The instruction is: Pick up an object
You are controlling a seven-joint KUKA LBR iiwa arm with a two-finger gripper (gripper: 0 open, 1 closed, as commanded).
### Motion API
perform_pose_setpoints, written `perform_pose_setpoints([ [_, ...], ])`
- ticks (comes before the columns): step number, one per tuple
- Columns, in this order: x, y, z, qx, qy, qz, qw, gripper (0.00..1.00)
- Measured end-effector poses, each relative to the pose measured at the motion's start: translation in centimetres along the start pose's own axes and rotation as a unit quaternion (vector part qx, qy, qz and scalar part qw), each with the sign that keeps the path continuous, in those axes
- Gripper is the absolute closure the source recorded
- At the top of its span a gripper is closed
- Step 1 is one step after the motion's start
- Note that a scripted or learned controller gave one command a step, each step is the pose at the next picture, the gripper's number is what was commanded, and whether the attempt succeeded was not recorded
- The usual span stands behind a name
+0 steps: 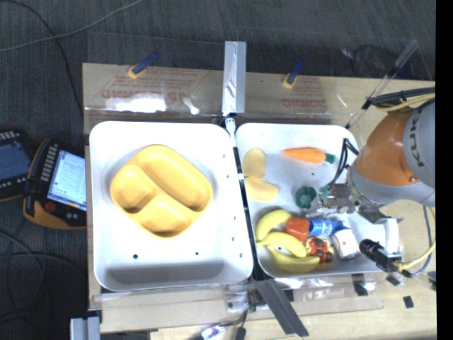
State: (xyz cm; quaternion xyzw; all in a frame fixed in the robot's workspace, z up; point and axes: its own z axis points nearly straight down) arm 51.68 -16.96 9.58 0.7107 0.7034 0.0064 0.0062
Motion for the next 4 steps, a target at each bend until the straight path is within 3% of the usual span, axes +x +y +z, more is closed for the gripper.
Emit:
perform_pose_setpoints([
  [1,2.0,5.1,0.2,0.011,-0.003,0.178,0.9840,1.00],
  [2,3.5,-2.2,0.3,-0.006,-0.005,0.057,0.9983,1.00],
  [3,2.6,-2.4,0.3,-0.006,-0.004,-0.076,0.9971,1.00],
  [4,5.7,-2.4,-10.4,0.009,0.000,-0.073,0.9973,1.00],
])
